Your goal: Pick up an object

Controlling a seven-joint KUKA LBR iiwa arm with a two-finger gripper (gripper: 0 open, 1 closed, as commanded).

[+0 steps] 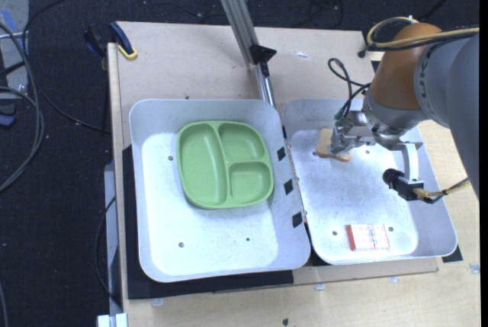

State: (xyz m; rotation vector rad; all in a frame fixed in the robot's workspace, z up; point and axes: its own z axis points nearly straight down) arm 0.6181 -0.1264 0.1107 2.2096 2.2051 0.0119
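A small tan block (328,142) lies in the upper left part of the right bin (427,242). My gripper (345,141) is down in that bin, right at the block's right side and partly covering it. Whether the block sits inside the gripper's grasp is hidden by the wrist. A small red and white box (370,236) lies flat near the right bin's front edge, well apart from the gripper.
A green divided plate (226,164) rests in the left bin (160,242). A metal pole (236,5) slants across the bench from the back towards the strip between the bins. A black fitting (398,182) with a cable hangs below the arm.
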